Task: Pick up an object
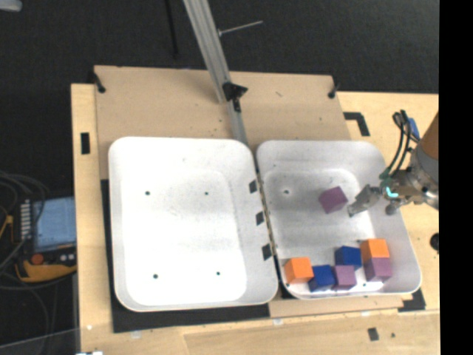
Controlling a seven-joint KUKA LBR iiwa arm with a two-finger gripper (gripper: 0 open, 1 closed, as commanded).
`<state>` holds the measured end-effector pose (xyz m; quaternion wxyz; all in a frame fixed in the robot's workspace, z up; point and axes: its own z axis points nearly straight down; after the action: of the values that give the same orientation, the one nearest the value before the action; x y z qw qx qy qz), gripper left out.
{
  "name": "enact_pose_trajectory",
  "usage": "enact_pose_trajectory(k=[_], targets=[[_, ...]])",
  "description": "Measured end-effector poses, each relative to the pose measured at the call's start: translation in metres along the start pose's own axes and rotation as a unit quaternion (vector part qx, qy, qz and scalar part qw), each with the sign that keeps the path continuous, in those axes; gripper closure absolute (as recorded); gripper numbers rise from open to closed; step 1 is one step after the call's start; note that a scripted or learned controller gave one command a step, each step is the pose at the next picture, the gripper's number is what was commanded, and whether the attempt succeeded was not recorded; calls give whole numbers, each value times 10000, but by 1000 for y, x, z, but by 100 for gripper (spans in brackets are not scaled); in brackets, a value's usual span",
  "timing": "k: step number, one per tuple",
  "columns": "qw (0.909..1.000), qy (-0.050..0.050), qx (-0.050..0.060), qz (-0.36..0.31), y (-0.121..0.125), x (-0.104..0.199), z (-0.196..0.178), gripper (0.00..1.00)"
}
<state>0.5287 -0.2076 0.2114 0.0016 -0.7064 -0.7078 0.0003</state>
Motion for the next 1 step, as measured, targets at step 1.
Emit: enact_pose_trajectory(k=[1], targets=[[10000,-7,-20,0,1,0,-2,0]])
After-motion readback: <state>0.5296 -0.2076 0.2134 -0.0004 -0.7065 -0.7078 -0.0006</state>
